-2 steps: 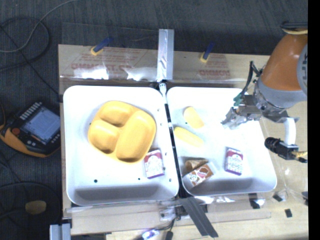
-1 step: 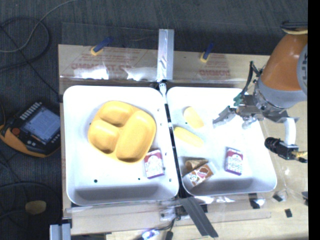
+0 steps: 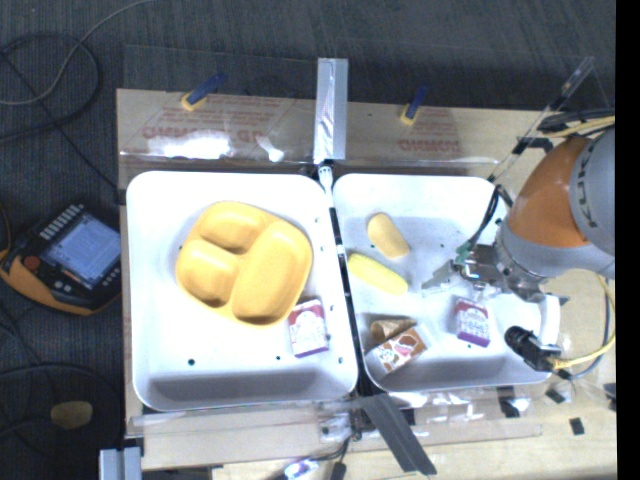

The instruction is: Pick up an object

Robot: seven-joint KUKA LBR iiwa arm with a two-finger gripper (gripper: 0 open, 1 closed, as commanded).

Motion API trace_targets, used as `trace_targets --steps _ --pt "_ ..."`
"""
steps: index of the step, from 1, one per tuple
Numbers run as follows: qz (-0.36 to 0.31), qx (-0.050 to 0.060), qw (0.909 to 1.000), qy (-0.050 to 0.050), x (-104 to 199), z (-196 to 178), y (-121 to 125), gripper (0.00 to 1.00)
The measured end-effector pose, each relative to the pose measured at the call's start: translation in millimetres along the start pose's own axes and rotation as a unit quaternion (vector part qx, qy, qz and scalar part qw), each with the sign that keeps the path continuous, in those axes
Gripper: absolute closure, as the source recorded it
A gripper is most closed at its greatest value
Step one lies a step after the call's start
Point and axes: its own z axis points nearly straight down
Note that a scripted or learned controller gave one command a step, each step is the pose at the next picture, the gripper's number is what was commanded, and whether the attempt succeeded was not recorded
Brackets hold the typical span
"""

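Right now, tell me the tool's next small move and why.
Probably a short descent straight down. The tool sits over the right bin, just above the purple-and-white packet, which lies flat and apart from the other items, so it looks the nearest target.

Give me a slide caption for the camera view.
Arm's pincer hovers in the right bin near a purple packet, two yellow pieces and a brown packet; left bin holds a yellow tray.

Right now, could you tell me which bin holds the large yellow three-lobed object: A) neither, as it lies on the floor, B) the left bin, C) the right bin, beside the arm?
B: the large yellow three-lobed object sits in the left bin, next to a small carton, across the divider from the arm.
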Motion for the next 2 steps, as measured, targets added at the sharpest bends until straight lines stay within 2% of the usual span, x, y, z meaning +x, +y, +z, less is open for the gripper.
trace_targets --steps 1,2 --pt "0.0 0.0 1.0 0.0 0.0 0.0 0.1 0.0" --pt "-0.028 -0.006 0.9996 0.002 -27.4 16.1 -33.2 0.0"
